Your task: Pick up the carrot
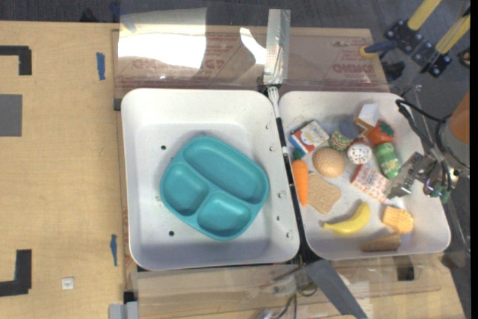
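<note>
Across the pale wooden counter (pixel 60 183) we saw the small orange plastic carrot (pixel 300 182) lying lengthwise against the right white bin's (pixel 441 235) left wall, well left of the metal tool (pixel 415 177), whose spread we could not tell.

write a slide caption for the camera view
Tool at the right bin's right edge, carrot lying by its left wall; teal tray in the left bin.
</note>
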Controlling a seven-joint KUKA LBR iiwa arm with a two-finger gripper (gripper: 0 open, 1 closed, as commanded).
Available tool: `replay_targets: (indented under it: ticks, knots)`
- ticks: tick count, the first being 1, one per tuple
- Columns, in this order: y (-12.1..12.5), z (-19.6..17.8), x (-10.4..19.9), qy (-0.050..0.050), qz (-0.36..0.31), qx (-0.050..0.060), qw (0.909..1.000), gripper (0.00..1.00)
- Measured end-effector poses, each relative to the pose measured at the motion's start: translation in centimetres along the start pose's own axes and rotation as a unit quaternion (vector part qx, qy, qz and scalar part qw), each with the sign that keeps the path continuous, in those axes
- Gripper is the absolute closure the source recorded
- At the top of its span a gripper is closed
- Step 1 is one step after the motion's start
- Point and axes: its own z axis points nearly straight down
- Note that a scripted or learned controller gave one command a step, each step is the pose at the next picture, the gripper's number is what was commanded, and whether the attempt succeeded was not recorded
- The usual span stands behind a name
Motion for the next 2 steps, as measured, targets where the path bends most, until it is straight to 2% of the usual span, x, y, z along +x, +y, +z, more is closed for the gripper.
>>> replay_targets:
  ticks: [1, 2]
  knots:
    - [2.0, -0.4, 3.1, 0.004, 0.195, 0.002, 0.9809, 1.0]
    - [8.0, -4.7, 5.1, 0.001, 0.323, 0.001, 0.9462, 1.0]
